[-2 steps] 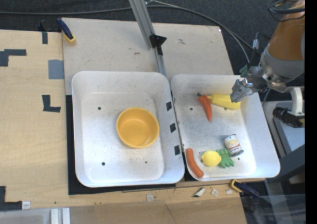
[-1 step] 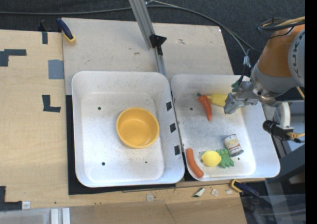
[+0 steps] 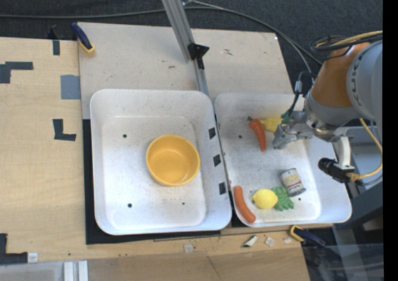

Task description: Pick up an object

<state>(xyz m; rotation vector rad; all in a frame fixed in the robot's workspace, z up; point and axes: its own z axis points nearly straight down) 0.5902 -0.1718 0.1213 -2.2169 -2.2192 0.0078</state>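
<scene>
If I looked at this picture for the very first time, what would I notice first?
Probably the bright yellow bowl, sitting alone in the middle of the left bin. Next, the big grey and orange robot arm coming in from the right, with its gripper low over the right bin, close to a carrot. Near that bin's front edge lie a lemon, a sausage and a small can.
</scene>
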